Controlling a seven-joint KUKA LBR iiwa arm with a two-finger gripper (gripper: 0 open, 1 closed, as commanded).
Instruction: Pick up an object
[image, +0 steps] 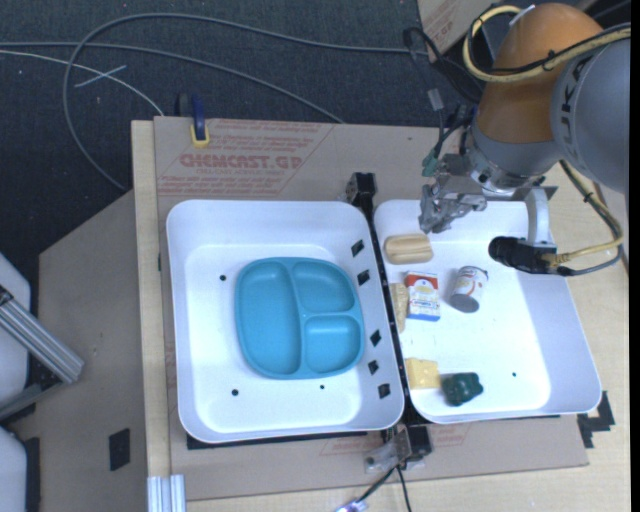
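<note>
My gripper (436, 220) hangs over the back left part of the right bin (540, 330), just above and right of a tan block (407, 248). Nothing shows between its fingers. Further forward in that bin lie a small red, white and blue carton (424, 297), a grey and white can (466, 288) on its side, a pale yellow piece (400, 303) by the left wall, a yellow block (421, 373) and a dark green object (461, 388).
The left bin (200, 240) holds a blue divided plate (298, 316). A black divider with clips (378, 300) runs between the bins. The arm and a black cable fitting (520, 252) overhang the right bin's back.
</note>
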